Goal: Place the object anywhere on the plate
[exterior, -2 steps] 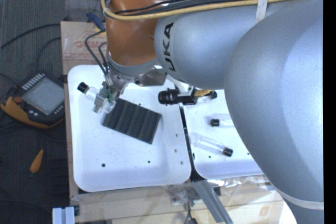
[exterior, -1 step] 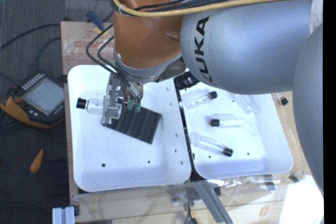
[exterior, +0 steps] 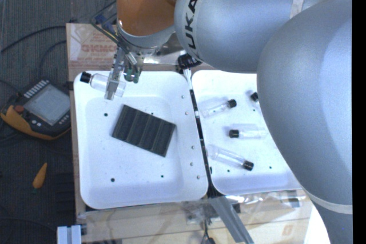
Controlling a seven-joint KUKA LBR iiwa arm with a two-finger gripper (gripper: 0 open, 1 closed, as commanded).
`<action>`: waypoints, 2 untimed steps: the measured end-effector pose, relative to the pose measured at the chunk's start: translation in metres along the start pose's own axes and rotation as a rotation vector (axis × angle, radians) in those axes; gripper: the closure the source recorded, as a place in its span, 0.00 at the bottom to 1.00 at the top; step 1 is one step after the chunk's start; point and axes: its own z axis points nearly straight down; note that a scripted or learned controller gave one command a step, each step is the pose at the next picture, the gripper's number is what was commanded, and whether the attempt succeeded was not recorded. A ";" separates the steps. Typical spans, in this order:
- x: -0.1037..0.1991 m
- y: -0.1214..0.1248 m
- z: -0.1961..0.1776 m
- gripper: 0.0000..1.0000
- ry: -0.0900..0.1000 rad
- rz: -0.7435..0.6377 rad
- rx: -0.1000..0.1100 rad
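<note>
The gripper (exterior: 117,86) hangs over the left bin's (exterior: 91,180) far-left corner, jaws pinching a clear vial (exterior: 98,82). Next, carry it near-right onto the dark ribbed plate (exterior: 143,130).

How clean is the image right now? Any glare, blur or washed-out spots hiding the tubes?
Camera view: the white bins are brightly lit and nearly washed out, so the clear tubes show mainly by their black caps; the ridged dark plate is crisp; the gripper and the tube by it look soft; the arm looms close.
</note>
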 end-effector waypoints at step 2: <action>0.096 -0.023 -0.005 1.00 0.001 0.490 0.004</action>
